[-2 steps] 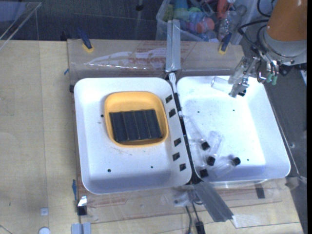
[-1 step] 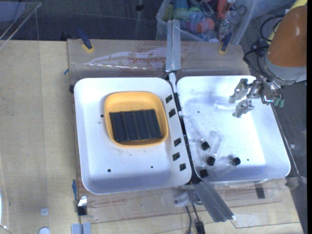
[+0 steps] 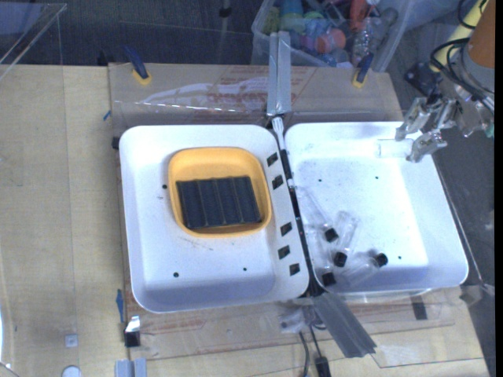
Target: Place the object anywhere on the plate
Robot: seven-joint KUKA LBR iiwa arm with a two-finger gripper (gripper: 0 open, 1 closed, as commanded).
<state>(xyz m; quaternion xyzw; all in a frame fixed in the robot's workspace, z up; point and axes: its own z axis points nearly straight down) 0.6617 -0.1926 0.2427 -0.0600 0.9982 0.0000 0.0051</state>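
A yellow plate (image 3: 182,168) lies in the left white bin (image 3: 141,210). A black ribbed rectangular object (image 3: 218,203) rests flat on the plate, filling most of its middle. My gripper (image 3: 412,142) hangs over the far right corner of the right bin (image 3: 424,210), well away from the plate. Its fingers (image 3: 404,129) stand open with nothing between them.
Several clear plastic pieces with black caps (image 3: 343,250) lie in the near left part of the right bin. A raised divider (image 3: 284,203) with black marks separates the bins. A clear box of colourful items (image 3: 338,14) stands behind the bins.
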